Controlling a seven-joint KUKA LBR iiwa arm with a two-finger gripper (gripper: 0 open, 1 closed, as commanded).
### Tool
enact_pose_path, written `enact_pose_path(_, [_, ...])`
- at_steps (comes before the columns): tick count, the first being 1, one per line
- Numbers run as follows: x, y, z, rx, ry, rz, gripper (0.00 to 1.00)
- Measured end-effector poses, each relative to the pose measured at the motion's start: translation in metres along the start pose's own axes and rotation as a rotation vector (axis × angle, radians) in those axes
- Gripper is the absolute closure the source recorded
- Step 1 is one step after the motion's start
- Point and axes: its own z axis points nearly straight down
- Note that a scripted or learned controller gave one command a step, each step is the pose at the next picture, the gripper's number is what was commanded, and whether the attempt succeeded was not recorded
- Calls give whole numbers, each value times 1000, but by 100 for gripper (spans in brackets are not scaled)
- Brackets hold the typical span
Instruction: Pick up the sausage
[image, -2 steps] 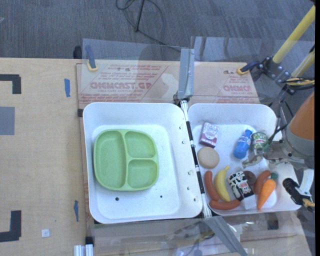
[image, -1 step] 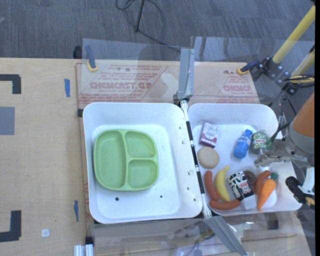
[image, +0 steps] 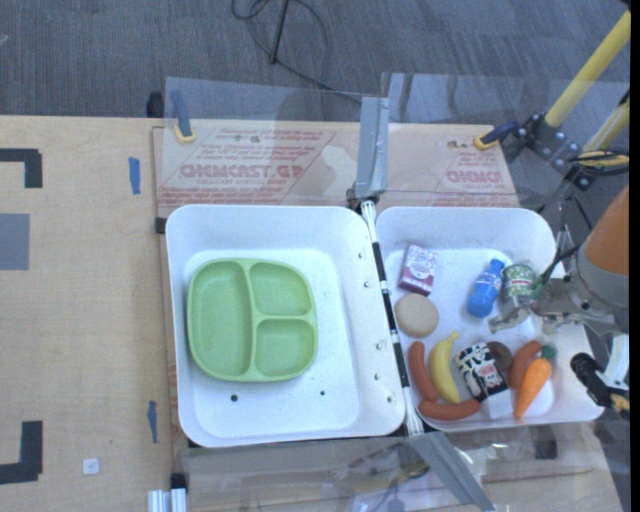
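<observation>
One sausage (image: 421, 372), red-orange, curved, beside banana (image: 444, 367); gripper (image: 520, 316) state unclear.

My desk (image: 80, 330) is light brown wood. Two white bins sit on it side by side. The left bin (image: 270, 400) is my landmark. The right bin (image: 480, 228) touches its right side. Behind the left bin lies a flat brown board (image: 255, 165) with red letters. Far to its left, black corner marks (image: 28, 168) and blue tape bits (image: 134, 175) stick on the wood.
</observation>
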Motion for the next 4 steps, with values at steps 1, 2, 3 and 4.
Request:
enact_pose_path(1, [9,-19,21,4,-10,5,0])
enact_pose_path(2, [7,-18,10,-1,-13,9,100])
enact_pose_path(3, [5,-18,0,-3,-14,12,100])
enact_pose_path(4, [4,-17,-9,-5,-15,15,100])
